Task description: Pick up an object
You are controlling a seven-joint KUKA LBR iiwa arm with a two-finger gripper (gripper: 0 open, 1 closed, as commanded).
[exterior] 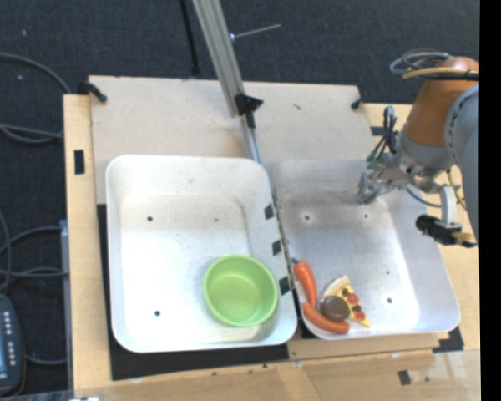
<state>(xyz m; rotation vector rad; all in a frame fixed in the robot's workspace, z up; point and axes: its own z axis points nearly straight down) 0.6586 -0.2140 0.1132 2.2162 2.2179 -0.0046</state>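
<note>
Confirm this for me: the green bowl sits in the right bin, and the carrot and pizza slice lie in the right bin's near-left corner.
One thing is wrong: the green bowl sits in the left bin, not the right one. The camera view shows it near that bin's front right corner. The rest holds: the carrot and pizza slice lie in the right bin's near-left corner.

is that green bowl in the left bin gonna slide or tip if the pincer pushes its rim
The round light green plastic bowl looks thin and light, so it would probably slide on the smooth shallow white left bin. It sits upright and wide, so tipping seems unlikely. Being near the bin's lower right corner, it may jam there.
</note>
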